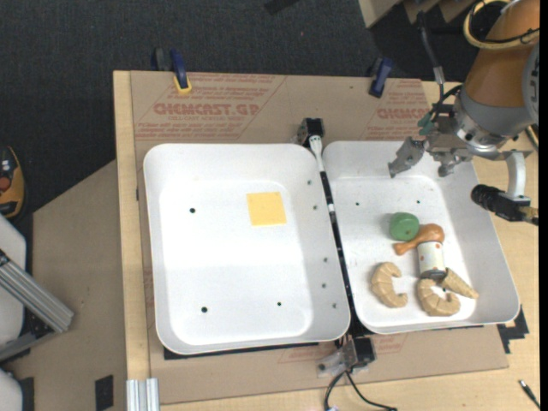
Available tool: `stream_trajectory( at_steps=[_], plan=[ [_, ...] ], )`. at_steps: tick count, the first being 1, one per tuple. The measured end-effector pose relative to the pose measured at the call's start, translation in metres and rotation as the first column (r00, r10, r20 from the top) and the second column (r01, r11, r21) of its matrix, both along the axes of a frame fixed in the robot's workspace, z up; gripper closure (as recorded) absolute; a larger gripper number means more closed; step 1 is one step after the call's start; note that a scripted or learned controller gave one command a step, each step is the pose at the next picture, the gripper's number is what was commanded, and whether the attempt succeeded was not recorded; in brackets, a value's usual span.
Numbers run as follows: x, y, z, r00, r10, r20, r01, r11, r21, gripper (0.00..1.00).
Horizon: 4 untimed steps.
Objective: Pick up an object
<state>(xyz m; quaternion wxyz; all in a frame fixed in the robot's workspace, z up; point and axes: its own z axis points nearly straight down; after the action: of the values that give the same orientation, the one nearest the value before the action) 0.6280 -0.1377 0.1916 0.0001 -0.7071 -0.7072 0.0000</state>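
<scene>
a: where's the end effector (425,161)?
b: over the back of the right bin (488,229), its two fingers spread apart, with nothing between them.
a: and the things to pick?
b: all in the right bin's near half. a green round piece (404,225) touches an orange drumstick-shaped piece (419,238). just below that sits a small white bottle (430,258). two tan croissants (390,284) lie at the front, one beside the bottle's base.
a: the left bin (171,229)?
b: a flat yellow square (266,208) lies there, well apart from the arm.
</scene>
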Motion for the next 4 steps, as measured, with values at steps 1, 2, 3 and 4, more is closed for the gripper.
stream_trajectory(
  at_steps=[1, 2, 3, 4],
  plan=[
    [-0.012, -0.017, -0.113, 1.0, -0.002, -0.009, 0.002, 1.0, 0.002, 0.0],
    [-0.009, -0.017, -0.096, 1.0, -0.001, 0.004, 0.001, 1.0, -0.001, 1.0],
    [-0.009, -0.017, -0.096, 1.0, -0.001, 0.002, 0.001, 1.0, -0.001, 0.0],
    [-0.052, 0.042, -0.108, 1.0, 0.004, -0.006, -0.004, 1.0, 0.004, 0.0]
  ],
)
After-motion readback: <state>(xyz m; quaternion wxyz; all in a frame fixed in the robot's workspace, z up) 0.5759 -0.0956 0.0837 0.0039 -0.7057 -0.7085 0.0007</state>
